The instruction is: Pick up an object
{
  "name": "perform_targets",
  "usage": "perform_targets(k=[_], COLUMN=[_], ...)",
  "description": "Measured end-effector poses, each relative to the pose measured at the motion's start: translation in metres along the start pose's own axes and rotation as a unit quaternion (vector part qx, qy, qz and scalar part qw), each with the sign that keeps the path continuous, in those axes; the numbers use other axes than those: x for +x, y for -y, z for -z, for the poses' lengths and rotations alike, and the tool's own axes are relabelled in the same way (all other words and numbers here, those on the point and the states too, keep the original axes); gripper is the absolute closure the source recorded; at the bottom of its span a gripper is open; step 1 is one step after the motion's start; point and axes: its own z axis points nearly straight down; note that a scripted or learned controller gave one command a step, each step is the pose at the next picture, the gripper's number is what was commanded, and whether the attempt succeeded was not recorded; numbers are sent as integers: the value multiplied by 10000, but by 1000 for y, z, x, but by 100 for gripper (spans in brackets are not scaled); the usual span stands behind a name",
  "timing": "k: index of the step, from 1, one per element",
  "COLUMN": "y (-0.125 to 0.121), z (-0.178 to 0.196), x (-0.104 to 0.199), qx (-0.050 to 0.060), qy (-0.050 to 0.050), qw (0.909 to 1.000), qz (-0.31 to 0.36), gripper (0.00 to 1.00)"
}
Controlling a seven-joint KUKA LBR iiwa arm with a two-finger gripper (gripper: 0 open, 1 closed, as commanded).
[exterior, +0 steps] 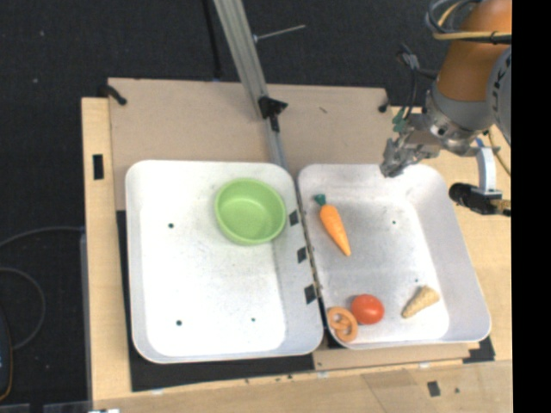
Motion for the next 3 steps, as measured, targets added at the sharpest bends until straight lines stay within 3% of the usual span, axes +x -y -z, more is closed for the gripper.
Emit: perform_targets(k=[3], y=[47], z=[6], x=[148], qx=[10], qy=[3], qw=[10000], qz=[-19], gripper=[100])
